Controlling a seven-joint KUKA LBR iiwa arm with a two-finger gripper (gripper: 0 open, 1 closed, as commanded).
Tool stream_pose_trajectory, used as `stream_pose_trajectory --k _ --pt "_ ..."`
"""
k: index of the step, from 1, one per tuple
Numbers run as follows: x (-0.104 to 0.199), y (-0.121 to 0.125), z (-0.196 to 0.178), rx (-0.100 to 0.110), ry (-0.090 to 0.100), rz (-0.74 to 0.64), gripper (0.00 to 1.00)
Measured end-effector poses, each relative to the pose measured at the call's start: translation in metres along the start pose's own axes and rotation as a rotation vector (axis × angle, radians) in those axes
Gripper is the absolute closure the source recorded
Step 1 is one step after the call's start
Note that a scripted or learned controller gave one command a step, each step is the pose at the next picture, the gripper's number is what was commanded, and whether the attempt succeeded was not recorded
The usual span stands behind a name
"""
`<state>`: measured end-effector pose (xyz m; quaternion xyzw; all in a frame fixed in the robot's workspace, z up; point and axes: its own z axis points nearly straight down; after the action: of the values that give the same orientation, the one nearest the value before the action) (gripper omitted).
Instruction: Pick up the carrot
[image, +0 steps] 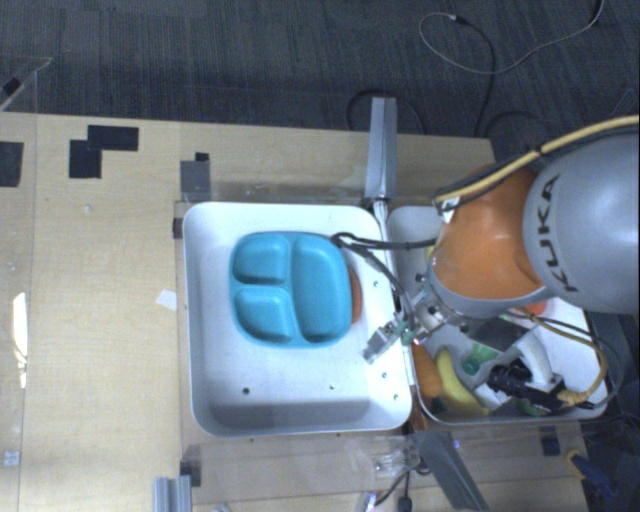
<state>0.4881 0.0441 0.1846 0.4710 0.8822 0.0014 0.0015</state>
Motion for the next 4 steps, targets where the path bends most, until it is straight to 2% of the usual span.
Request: stream_pose_trajectory --k 1,2,3,4 --pt "-0.06 -0.04 0.0 -0.001 -0.002 -0.033 0.0" --pt "-0.072 -0.048 -0.001 -0.001 -0.002 -0.087 0.0" --pt "-0.096 -0.048 -0.141 -0.004 -0.005 -0.137 0.0" --pt "-0.057 -0.038 -0.028 -0.002 -0.003 -0.512 0.0"
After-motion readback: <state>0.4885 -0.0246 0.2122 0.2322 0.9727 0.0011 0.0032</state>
